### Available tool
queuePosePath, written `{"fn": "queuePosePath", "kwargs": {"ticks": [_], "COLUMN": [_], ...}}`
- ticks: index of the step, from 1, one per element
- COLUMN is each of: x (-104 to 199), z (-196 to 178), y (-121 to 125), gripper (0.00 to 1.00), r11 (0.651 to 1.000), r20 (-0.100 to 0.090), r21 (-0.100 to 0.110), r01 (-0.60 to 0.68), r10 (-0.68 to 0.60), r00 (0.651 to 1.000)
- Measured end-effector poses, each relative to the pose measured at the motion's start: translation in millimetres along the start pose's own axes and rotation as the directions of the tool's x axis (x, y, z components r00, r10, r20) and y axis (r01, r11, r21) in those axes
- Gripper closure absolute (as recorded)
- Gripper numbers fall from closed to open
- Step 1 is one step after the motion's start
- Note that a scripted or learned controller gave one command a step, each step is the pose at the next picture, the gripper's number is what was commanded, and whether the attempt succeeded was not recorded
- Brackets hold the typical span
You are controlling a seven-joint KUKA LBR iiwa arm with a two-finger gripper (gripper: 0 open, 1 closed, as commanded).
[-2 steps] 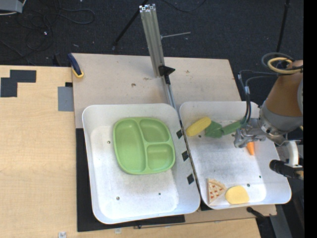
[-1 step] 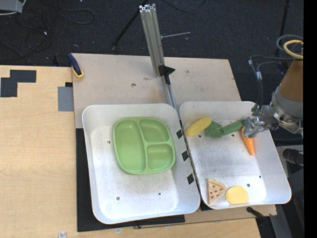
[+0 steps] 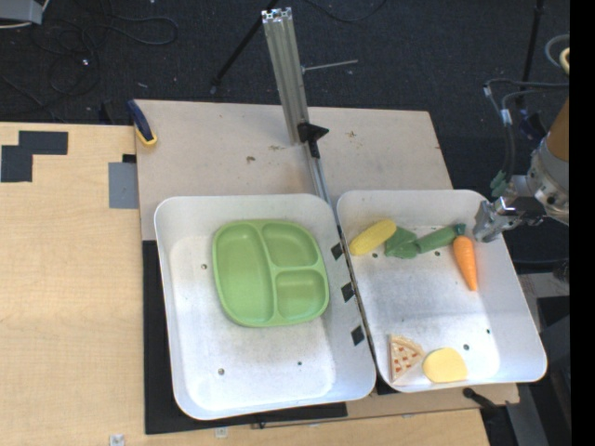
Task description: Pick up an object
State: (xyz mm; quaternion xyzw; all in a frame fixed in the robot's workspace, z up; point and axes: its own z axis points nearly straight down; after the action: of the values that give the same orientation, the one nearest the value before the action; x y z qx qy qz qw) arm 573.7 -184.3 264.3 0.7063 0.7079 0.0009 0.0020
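Observation:
The right bin (image 3: 521,342) holds a yellow corn cob (image 3: 372,237), a green vegetable piece (image 3: 420,242), an orange carrot (image 3: 466,262), a pizza slice (image 3: 403,358) and a round yellow piece (image 3: 445,366). My gripper (image 3: 490,223) hangs at the bin's far right rim, just up and right of the carrot's top and beside the green piece's end. Nothing shows between its fingers.
The left bin (image 3: 186,360) bears a green divided plate (image 3: 271,273). A metal post (image 3: 288,72) stands behind the bins on the bench. Black clips sit along the seam between the bins (image 3: 346,291). A blue and yellow tool (image 3: 142,124) lies at the back left.

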Motion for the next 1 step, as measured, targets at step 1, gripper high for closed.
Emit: {"fn": "queuePosePath", "kwargs": {"ticks": [1], "x": [57.2], "z": [-3.1], "y": [7.6], "gripper": [1.0], "r11": [1.0], "r20": [-0.003], "r21": [0.005], "r01": [0.003], "r10": [-0.003], "r00": [1.0]}}
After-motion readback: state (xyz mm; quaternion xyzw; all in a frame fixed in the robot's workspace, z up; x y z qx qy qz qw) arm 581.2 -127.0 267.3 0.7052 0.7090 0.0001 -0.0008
